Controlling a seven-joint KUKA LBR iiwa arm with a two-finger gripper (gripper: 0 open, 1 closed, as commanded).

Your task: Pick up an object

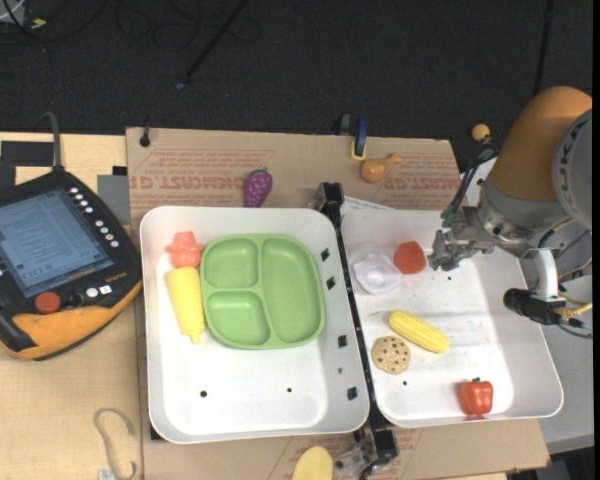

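Note:
The right bin (525,393) holds a small red round object (410,258), a clear whitish cup (376,274), a yellow corn cob (418,331), a cookie (390,354) and a red pepper (475,396). My gripper (443,257) hangs over the right bin's upper part, just right of the red round object. Nothing shows between its fingers.
The left bin (240,398) carries a green divided plate (260,291), a yellow bottle-shaped toy (186,301) and a pink toy (183,250). A purple grape toy (257,186) and an orange toy (378,167) lie on the cardboard behind the bins. A teach pendant (50,258) sits at left.

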